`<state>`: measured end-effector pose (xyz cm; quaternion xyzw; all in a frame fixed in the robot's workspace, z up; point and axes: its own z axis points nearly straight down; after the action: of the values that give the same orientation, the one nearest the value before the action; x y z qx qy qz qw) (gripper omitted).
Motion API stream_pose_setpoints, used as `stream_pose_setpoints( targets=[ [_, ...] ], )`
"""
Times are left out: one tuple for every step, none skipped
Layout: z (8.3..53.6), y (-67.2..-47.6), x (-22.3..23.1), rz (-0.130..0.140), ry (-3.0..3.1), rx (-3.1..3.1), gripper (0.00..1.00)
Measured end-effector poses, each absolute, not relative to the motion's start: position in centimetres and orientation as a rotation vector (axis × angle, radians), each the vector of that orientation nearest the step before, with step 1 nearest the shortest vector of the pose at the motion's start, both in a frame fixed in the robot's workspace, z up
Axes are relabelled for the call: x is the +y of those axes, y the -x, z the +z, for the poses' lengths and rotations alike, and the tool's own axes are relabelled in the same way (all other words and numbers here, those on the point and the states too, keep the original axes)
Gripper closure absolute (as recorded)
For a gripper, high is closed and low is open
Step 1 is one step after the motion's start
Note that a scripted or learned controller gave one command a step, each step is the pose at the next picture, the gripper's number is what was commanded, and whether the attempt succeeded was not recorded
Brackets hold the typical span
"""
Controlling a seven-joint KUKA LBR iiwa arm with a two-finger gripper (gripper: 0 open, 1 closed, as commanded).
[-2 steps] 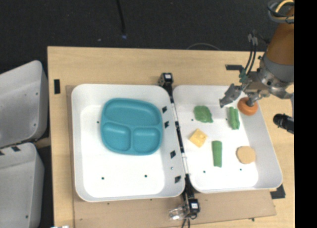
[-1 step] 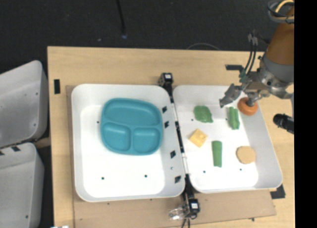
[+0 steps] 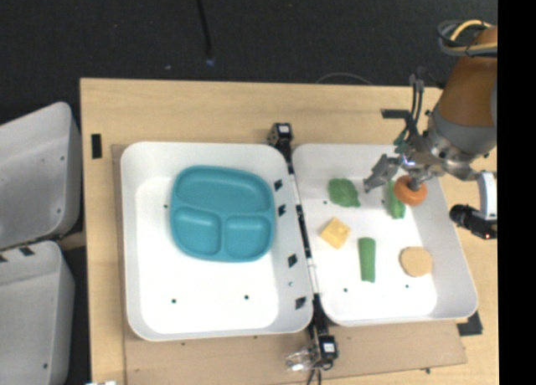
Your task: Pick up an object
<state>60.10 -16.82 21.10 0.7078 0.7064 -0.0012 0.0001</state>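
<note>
My gripper [image 3: 394, 181] hangs over the back of the right bin [image 3: 452, 291], open, with its fingers spread. One finger [image 3: 376, 177] points toward a green leafy piece [image 3: 343, 192]. The other is just above an orange round piece [image 3: 411, 192] with a green stub [image 3: 396, 206] beside it. I see nothing held between the fingers. Nearer the front lie a yellow cheese-like block [image 3: 335, 233], a green stick [image 3: 367, 259] and a tan round biscuit [image 3: 415, 262].
The left bin [image 3: 142, 291] holds a teal divided plate [image 3: 224, 213]. A raised divider with black clips [image 3: 297, 233] separates the bins. The arm's grey and orange wrist [image 3: 466, 111] comes in from the right, over the bin's back right corner.
</note>
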Motion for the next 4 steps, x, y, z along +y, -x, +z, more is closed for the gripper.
stream_pose_setpoints(
  targets=[
    [15.5, -59.2, -16.4, -0.006, -2.228, 2.218, 0.00],
    [10.6, -59.4, -16.5, 0.001, -2.223, 2.212, 0.00],
    [12.2, -59.6, -16.8, 0.009, -2.221, 2.198, 1.00],
    [18.6, -59.4, -17.2, 0.005, -2.226, 2.208, 1.00]
  ],
)
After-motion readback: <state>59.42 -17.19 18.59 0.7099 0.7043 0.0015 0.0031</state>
